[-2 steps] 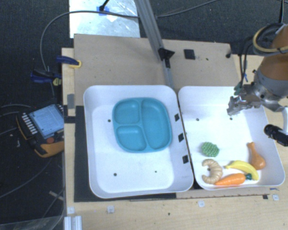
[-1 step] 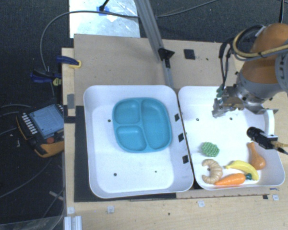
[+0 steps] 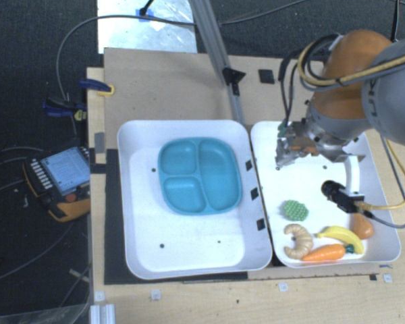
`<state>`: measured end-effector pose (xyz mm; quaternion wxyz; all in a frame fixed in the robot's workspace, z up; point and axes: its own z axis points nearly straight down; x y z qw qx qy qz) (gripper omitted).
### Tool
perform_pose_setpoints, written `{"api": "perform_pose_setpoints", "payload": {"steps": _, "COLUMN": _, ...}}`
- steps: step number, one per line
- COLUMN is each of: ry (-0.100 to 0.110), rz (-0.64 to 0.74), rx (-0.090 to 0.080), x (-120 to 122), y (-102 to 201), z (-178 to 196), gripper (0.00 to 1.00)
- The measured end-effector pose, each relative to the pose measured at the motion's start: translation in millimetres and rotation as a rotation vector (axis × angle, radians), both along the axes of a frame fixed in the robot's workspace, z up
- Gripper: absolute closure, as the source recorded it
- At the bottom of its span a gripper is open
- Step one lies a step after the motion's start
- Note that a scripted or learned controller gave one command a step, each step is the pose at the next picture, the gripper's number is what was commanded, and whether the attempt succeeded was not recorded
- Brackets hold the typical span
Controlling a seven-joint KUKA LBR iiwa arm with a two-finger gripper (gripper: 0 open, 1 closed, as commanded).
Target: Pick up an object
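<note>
My gripper [image 3: 283,155] hovers at the far left of the right bin [image 3: 266,181], whether parted I cannot tell, while ball [image 3: 295,210], croissant [image 3: 298,240], carrot [image 3: 322,253] and banana [image 3: 339,235] crowd its near edge, unreached.

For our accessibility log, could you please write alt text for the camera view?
The gripper hovers over the right bin's far end. Toy food, including a carrot and banana, sits at its near end; the left bin holds a blue divided plate.

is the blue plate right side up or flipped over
Right side up. The blue plate lies flat in the left bin with its three compartments facing up, their dividing ridges visible.
</note>
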<state>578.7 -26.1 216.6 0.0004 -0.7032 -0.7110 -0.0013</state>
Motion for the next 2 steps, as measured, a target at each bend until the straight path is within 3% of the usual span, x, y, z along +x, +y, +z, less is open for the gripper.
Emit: {"api": "perform_pose_setpoints", "payload": {"steps": 2, "ry": 0.001, "rz": -0.001, "rx": 0.0, "x": -16.7, "y": 105.9, "z": -11.8, "gripper": 1.0}}
